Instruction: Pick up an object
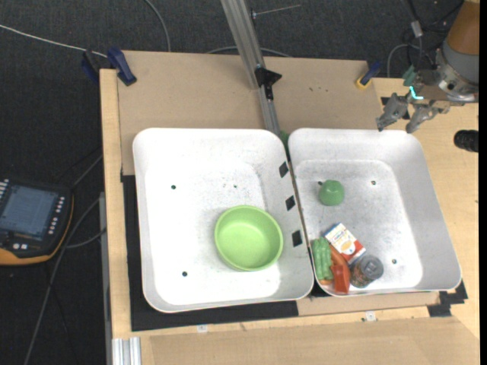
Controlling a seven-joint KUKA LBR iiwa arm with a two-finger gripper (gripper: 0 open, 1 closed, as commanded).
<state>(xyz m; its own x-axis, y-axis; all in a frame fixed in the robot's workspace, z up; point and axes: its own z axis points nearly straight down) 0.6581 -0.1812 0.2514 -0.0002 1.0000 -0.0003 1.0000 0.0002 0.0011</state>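
Lying lengthwise near-to-far, the carrot (339, 274) sits in the right bin's (415, 158) near corner, well apart from the spread, empty end effector (404, 117).

The bowl (249, 238) sits in the left bin (163, 204), toward its near right corner. Right of the bowl, in the right bin (415, 204), a ball (331, 192) lies farther back; a carton (342, 242), vegetables (329, 265) and a can (369, 268) cluster nearer (touching one another).

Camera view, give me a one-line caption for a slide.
The tool, open, hovers beyond the right bin; left bin holds a green bowl.
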